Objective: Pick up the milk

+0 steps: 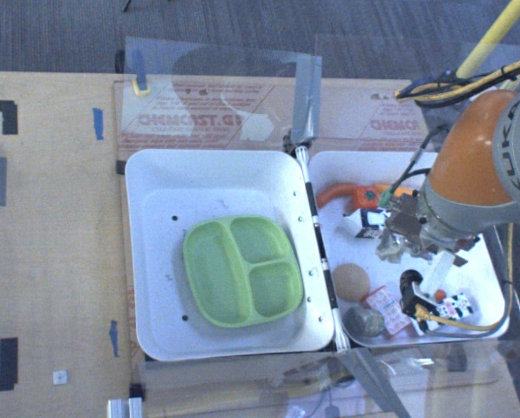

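The hand [409,244] is hanging over the middle of the right bin [329,177], at the end of the grey arm [477,168] with its orange band, which is reaching in from the right. The view from above is not showing whether its fingers are spread or closed, and nothing can be seen between them. Just below and to the right of the hand, the milk [454,306], a small carton with black cow patches, is lying in the bin's near right corner, next to a black curved piece [408,286] and a thin yellow strip [455,325]. To the hand's lower left, a brown egg-shaped thing [351,280] is sitting near a pink-and-white packet [387,306] and a grey lump [364,322]. Beyond the hand, toward the far wall, an orange toy [351,195] is lying in the same bin. Across the divider, the left bin [155,190] is carrying a green compartment plate [243,270], slightly turned. Both bins are resting on the table [50,251], with a clear sheet [216,103] standing behind them.
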Robot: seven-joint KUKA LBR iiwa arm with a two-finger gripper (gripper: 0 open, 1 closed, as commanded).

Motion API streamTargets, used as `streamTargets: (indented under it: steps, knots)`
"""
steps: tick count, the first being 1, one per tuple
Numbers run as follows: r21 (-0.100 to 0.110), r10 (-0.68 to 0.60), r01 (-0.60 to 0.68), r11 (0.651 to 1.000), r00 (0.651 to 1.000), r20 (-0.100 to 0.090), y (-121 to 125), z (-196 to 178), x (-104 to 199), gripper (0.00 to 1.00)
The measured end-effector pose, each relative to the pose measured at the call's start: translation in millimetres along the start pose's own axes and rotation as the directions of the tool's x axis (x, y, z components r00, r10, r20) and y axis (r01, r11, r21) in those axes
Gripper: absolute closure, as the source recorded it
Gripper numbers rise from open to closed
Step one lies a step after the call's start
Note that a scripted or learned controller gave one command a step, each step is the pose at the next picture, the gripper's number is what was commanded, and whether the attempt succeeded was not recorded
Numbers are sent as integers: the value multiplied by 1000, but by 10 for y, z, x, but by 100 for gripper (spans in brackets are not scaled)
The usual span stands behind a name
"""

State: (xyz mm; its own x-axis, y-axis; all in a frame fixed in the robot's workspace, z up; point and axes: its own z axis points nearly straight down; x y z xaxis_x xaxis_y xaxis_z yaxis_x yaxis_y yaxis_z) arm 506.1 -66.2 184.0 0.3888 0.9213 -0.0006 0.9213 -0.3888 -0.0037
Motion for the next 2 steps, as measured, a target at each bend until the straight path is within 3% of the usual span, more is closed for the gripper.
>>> streamTargets:
  steps: [1,2]
  knots:
    - [-1,-433,433,901,901,-1,-257,0,-89,100]
    - [-5,-663,663,748,748,2,-234,-4,266,100]
